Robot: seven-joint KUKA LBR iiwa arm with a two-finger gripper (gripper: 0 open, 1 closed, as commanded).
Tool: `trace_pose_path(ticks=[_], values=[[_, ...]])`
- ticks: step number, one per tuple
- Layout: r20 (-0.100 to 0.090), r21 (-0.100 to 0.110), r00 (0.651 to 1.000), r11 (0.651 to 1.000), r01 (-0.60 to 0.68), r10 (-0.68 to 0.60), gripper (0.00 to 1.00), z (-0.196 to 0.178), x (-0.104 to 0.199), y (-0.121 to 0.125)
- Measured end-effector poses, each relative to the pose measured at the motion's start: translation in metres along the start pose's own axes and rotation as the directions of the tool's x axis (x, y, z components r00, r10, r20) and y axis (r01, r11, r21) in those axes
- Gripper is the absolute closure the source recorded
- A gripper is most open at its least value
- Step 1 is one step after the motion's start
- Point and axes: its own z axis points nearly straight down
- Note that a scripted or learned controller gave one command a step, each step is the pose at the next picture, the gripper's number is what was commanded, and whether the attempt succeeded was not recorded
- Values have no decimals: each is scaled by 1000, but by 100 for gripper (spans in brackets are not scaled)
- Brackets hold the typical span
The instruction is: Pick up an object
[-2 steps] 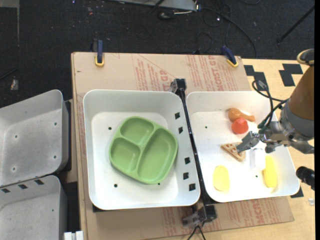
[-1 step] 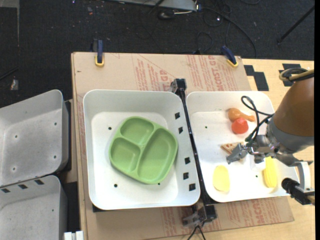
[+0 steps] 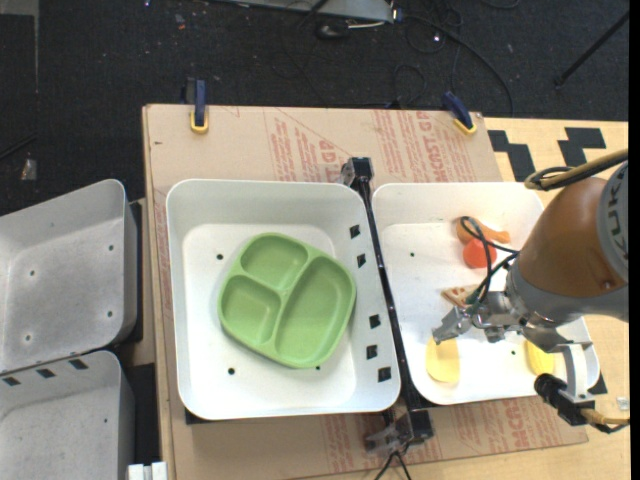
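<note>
Bins are sitting side by side on the surface (image 3: 260, 133), a brown board clamped at its far edge by two blue and yellow clamps. The left bin (image 3: 190, 268) is carrying a green divided plate (image 3: 287, 298), lying flat near its middle, with three compartments facing up. The right bin (image 3: 420, 208) is holding several small things. A pale yellow object (image 3: 443, 362) is lying near the bin's near edge, toward its left side. An orange-red object (image 3: 477, 253) is resting farther back, with a thin orange piece (image 3: 483, 232) just beyond it. A small tan piece (image 3: 456, 295) is lying between the orange-red object and the yellow one. Another yellow object (image 3: 541, 359) is peeking out at the right, partly covered by the arm.

The arm (image 3: 580, 243) is reaching in from the right, its orange band bulking over the right bin's right side. The end effector (image 3: 452, 327) is hanging low over the right bin, just above and touching or nearly touching the far edge of the pale yellow object. Its metal tips are pointing left, but whether they are spread or pressed together cannot be told from this slant, and nothing is visibly sitting between them.

Perforated white panels (image 3: 60, 258) are lying off the surface at the far left.
</note>
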Motion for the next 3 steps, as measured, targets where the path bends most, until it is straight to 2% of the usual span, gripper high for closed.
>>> trace_pose_path(ticks=[1,2,3], values=[[1,-4,1000,1000,-1,1,0,21,1,0],[0,-6,1000,1000,-3,3,100,10,1,0],[3,-11,1000,1000,3,-3,100,-33,0,5]])
